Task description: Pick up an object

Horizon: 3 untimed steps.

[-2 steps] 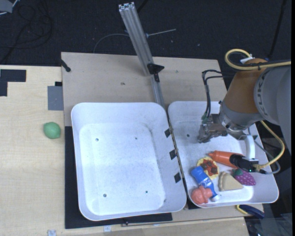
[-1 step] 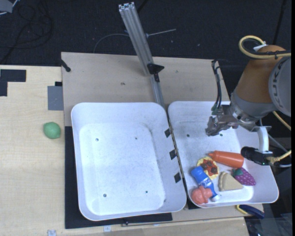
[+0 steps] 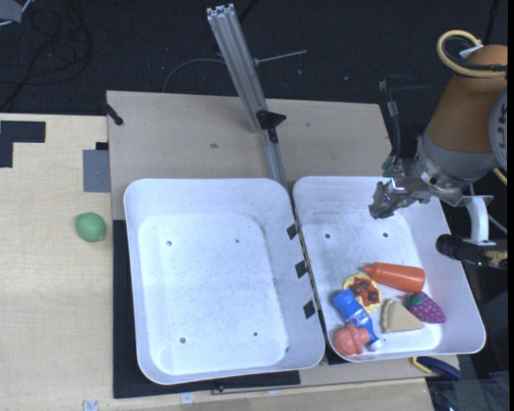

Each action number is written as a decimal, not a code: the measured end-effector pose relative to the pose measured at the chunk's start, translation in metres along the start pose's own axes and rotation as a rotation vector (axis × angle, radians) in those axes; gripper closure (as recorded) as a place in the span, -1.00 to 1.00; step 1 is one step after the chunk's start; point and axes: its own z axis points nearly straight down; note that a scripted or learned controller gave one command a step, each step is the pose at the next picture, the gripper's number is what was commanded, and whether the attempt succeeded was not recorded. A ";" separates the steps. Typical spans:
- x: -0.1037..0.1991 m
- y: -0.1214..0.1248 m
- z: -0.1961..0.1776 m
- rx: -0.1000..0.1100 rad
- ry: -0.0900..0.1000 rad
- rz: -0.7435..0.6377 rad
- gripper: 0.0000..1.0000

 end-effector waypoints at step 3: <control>0.096 -0.030 -0.016 0.005 0.002 -0.003 1.00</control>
